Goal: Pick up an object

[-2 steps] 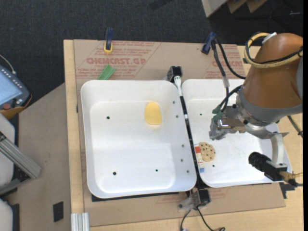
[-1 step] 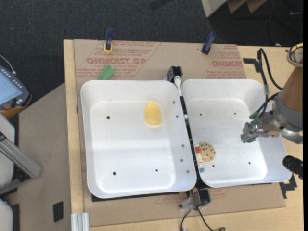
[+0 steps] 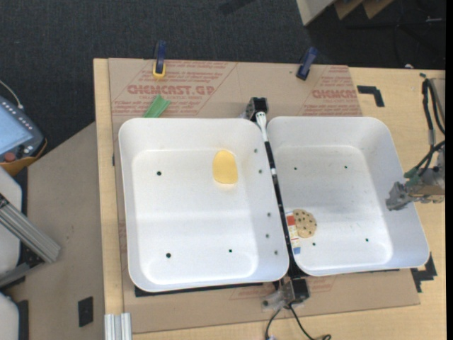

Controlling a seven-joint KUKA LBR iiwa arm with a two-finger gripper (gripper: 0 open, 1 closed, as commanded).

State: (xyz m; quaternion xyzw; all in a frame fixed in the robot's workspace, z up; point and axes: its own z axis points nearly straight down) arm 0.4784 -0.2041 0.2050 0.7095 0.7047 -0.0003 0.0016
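A pale yellow oval object (image 3: 225,167) lies flat in the upper middle of the left bin (image 3: 141,211). A round tan cookie-like disc with dark spots (image 3: 305,223) rests in the right bin (image 3: 354,137), close to its left wall, with a small red piece (image 3: 291,222) and a small blue piece (image 3: 296,248) beside it. My gripper (image 3: 398,196) sits low at the right bin's right rim, far from all of these objects. It appears as a small grey shape, with nothing visibly held.
Both bins sit on a cardboard sheet (image 3: 212,83) held by two blue clamps (image 3: 160,59) at the back edge. A green strip (image 3: 156,107) lies on the cardboard behind the left bin. Cables (image 3: 432,129) hang at the right.
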